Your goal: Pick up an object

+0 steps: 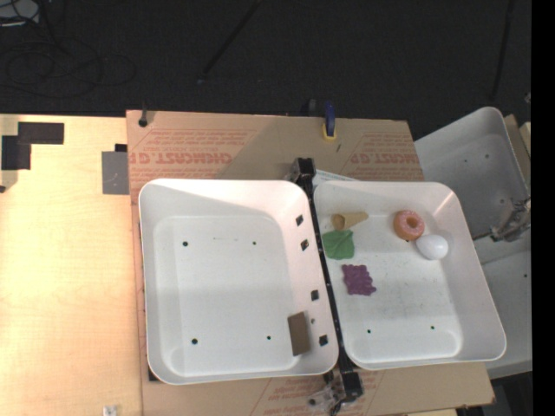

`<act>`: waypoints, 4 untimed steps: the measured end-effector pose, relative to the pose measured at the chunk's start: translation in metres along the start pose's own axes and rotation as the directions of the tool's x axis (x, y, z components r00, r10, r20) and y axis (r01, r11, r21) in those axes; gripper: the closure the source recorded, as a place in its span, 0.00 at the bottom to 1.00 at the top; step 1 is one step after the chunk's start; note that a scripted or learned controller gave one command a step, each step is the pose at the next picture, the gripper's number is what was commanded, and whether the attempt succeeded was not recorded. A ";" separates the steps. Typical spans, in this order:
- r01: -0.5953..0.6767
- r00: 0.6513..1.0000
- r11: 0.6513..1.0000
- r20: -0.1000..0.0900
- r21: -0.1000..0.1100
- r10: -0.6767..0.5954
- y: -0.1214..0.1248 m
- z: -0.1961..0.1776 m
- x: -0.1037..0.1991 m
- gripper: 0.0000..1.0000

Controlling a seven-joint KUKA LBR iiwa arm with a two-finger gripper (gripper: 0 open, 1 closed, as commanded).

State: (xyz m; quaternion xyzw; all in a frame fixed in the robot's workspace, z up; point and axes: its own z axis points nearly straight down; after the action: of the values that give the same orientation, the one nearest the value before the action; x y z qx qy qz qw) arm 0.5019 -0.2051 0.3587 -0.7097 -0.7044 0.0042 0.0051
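**Five small objects wait in the right-hand bin**

Starting big: a pale wooden bench top [61,276] runs down the left, smooth and matte. Beside it lies a flat brown cardboard sheet [225,150] with red print, and both bins rest on it.

The left shallow white plastic bin [160,232] has rounded corners, a glossy floor dotted with dark holes, and a small brown rectangular tab [298,333] near its lower right corner. The right shallow white plastic bin [468,319] sits right up against it, and everything to pick from is in its upper half.

Out at the right edge there's a tilted grey metal plate [481,150], flat and dull.

Now the objects. The crinkled green leaf-shaped piece [338,245] lies flat by the bin's left wall. Just below it is the knobbly purple cluster [358,279], looking like a bunch of grapes, with its long axis running from upper left to lower right. The pink-orange ring doughnut [408,224] lies flat with its hole facing up. The smooth white ball [432,247] is touching it at the lower right. The tan cone [351,220] sits above the leaf with its long axis running across the bin, though I can't make out which end is the tip.

A small blue clamp [329,121] stands upright at the cardboard's far edge.

Is the gripper open or closed? I cannot tell.
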 end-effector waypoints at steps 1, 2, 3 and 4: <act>0.006 1.000 1.000 -0.003 -0.001 -0.006 -0.027 0.090 -0.008 1.00; 0.013 1.000 1.000 0.003 -0.023 -0.013 -0.025 -0.019 0.041 1.00; 0.004 1.000 1.000 -0.003 0.003 -0.004 -0.027 0.160 -0.010 1.00; 0.019 1.000 1.000 0.002 -0.025 -0.019 0.026 0.034 0.073 1.00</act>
State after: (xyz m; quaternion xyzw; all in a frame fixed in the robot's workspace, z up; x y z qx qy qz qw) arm 0.5279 -0.1322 0.3249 -0.7030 -0.7111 -0.0041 -0.0043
